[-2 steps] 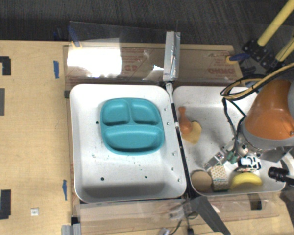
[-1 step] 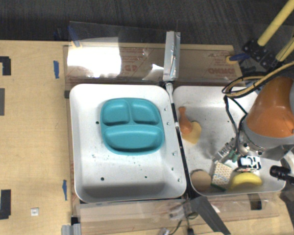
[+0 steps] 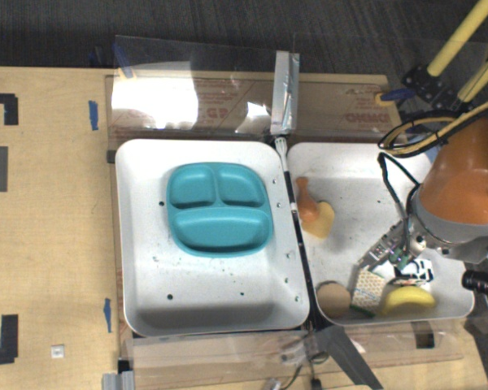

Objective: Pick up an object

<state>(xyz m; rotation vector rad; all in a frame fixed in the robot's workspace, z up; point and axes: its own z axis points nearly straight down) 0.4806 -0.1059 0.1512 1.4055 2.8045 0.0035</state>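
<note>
Right bin (image 3: 350, 169): end effector (image 3: 394, 258) over yellow object (image 3: 408, 299); grip state unclear.

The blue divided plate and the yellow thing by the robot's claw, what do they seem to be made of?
The blue divided plate looks like moulded plastic: one even teal colour, smooth soft-edged compartments, a dull sheen. The yellow thing is probably a plastic or foam toy banana, judging by its flat uniform yellow, though it is too small to be sure.
</note>
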